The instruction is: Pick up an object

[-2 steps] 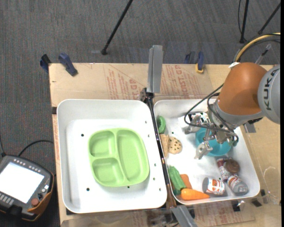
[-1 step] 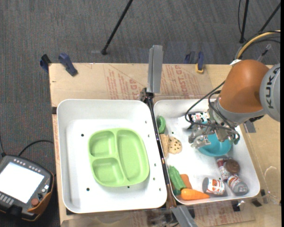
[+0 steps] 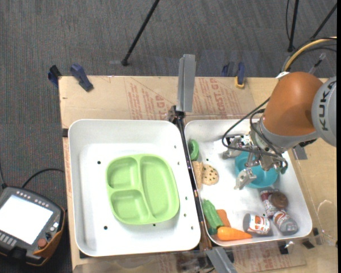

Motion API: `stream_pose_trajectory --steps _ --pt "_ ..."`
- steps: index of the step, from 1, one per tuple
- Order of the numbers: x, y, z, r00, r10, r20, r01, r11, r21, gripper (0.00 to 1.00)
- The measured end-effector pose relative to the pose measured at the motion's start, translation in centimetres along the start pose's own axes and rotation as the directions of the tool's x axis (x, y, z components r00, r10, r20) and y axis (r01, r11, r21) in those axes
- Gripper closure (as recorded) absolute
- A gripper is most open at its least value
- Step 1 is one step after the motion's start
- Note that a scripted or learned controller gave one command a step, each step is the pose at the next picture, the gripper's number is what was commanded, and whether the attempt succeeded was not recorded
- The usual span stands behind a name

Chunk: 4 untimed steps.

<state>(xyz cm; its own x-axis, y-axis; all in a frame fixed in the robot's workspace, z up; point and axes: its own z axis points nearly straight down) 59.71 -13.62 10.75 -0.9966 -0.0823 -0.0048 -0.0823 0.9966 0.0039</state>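
Objects for picking sit in the right bin (image 3: 304,201), all close around the gripper (image 3: 254,172), which hangs over a teal bowl (image 3: 261,177) in that bin's upper middle; whether its fingers (image 3: 242,180) are spread or closed on anything cannot be told from this slanted view. Far to the gripper's left, the left bin (image 3: 85,152) holds a light green divided plate (image 3: 142,188), lying flat with three compartments. Nearer on the left, against the wall between the bins, a small green round piece (image 3: 192,149) sits just above a speckled cookie (image 3: 208,174). Below and left of the gripper lie a green cucumber-like toy (image 3: 210,215) and an orange carrot (image 3: 233,234), touching at the bin's front edge. Below the gripper and slightly right, a small can with a red label (image 3: 256,224) lies on its side, beside two more cans (image 3: 278,209) near the front right corner. The grey arm with its orange band (image 3: 292,104) reaches in from the right, above the bowl.
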Motion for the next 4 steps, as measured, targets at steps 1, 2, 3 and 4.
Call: stream_pose_trajectory --steps 1,2,3,4 --pt "0.6 -1.1 2.1 1.0 -0.007 -0.006 0.007 1.0 0.002 0.0" --pt "0.4 -0.9 0.9 1.0 -0.011 -0.001 0.011 1.0 0.002 1.0" --pt "0.4 -0.9 1.0 1.0 -0.011 -0.002 0.011 1.0 0.002 0.0" --pt "0.2 -0.3 2.0 0.999 0.036 -0.004 -0.036 0.999 0.002 0.0"
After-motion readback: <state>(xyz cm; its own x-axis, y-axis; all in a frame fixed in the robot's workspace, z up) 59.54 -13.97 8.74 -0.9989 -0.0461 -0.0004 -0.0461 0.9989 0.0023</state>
